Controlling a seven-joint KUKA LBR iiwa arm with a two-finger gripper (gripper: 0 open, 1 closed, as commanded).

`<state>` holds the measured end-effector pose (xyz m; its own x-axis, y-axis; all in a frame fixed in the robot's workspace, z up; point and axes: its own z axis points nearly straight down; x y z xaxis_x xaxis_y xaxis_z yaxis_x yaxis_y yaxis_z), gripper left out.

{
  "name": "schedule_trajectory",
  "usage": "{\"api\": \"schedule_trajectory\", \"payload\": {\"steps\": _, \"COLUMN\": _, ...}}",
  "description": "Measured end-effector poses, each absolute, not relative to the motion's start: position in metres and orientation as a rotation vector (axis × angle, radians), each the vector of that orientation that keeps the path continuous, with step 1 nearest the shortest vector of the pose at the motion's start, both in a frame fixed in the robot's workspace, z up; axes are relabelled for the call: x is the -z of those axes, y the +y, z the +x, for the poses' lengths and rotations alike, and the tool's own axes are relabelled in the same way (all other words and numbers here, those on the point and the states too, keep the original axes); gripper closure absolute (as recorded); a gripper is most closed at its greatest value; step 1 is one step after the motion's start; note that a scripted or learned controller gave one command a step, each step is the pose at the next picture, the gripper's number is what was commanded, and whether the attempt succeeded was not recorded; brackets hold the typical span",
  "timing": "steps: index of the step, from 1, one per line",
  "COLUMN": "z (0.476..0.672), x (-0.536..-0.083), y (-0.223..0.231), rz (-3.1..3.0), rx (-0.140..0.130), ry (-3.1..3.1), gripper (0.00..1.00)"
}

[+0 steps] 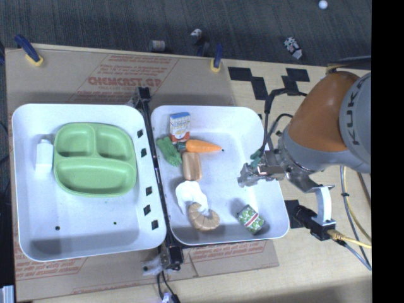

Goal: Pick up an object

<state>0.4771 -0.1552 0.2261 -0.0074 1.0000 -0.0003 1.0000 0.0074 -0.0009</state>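
The right bin (218,118) holds a small carton (180,127), an orange carrot (203,147), a green leafy piece (168,150), a brown bread roll (191,166), a white item (188,194), a croissant (204,218) and a green-and-red can (250,219). My gripper (250,173) hangs over the right side of this bin, above bare floor between the carrot and the can. Nothing shows between its fingers. Its orange-banded arm reaches in from the right.
The left bin (31,226) holds a green divided plate (96,158) and a small white bottle (43,154) at its left wall. A black divider with clips (151,169) runs between the bins. Cables trail at the right.
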Motion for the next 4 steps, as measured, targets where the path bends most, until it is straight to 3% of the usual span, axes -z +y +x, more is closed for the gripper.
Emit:
{"api": "schedule_trajectory", "payload": {"steps": 2, "z": 0.476, "x": -0.217, "y": -0.174, "rz": -2.213, "rx": -0.004, "ry": -2.226, "gripper": 1.0}}
{"api": "schedule_trajectory", "payload": {"steps": 3, "z": 0.477, "x": -0.241, "y": -0.201, "rz": -2.218, "rx": 0.0, "ry": -2.226, "gripper": 1.0}}
{"api": "schedule_trajectory", "payload": {"steps": 4, "z": 0.477, "x": -0.226, "y": -0.195, "rz": -2.213, "rx": -0.002, "ry": -2.228, "gripper": 1.0}}
